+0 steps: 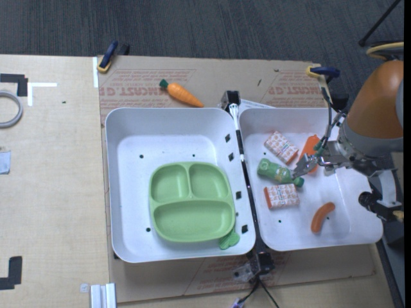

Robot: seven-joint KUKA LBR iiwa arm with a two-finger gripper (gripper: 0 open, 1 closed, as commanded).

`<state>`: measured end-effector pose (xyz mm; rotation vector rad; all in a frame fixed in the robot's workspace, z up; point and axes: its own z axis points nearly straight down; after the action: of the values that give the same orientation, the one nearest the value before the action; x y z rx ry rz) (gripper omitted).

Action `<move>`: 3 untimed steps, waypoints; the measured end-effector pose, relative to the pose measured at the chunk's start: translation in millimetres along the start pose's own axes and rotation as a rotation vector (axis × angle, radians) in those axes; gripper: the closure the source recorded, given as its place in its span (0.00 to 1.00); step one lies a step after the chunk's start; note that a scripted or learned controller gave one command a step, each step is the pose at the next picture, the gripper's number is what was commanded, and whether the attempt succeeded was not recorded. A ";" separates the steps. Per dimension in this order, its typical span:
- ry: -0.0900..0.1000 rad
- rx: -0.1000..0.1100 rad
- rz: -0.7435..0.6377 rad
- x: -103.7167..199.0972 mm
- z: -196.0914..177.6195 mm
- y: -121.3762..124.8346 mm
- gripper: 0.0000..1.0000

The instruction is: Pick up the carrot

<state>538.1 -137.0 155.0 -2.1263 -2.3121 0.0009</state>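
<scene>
The carrot (182, 94) lies outside both bins, upper centre, on cardboard (212, 82). The gripper (307, 163) hangs over the right bin (359, 236), far from it; its spread I cannot tell.

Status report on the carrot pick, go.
Gripper low in right bin, beside green bottle. Carrot outside bins, on cardboard behind left bin, untouched. Nothing on it.

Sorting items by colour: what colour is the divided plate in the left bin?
Light green; the divided plate shows plainly in the camera view.
</scene>
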 end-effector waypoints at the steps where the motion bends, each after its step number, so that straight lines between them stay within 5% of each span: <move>1: -0.001 -0.001 0.071 -45.5 -12.3 67.3 0.00; 2: 0.000 0.000 0.063 41.6 20.8 15.0 0.00; 3: -0.002 -0.001 0.002 -73.8 -49.4 39.4 0.00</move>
<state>583.6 -207.3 204.4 -2.1297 -2.3118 0.0012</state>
